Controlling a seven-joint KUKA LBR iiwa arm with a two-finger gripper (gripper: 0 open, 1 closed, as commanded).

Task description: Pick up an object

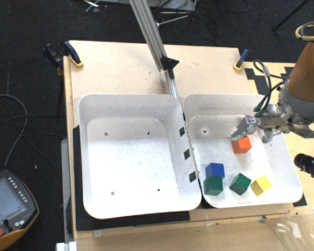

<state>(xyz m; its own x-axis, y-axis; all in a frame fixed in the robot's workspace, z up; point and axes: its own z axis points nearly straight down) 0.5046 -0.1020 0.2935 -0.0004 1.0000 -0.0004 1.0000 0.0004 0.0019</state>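
From the overhead camera I see the arm (303,77) coming in from three o'clock, with its gripper (256,129) over the upper part of the right bin (220,106). One finger reaches toward nine o'clock at about (243,127) and the other hangs toward five o'clock, so I read the fingers as spread apart with nothing between them. The orange cube (241,145) lies on the bin floor just below that left finger, at roughly six o'clock from it; I cannot tell whether the finger touches the cube or only hovers close above it.

Toward the bin's six o'clock edge sit the other pieces: a blue cube (215,170) touching a dark green cube (213,185) right under it, a second green cube (240,183) to their three o'clock, and a yellow cube (260,185) just beside that one. The left bin (94,109) lies at nine o'clock from all this.

My judgement: the approach is made, but the grasp is not. Nothing is lifted; closing on the orange cube and raising it remain.
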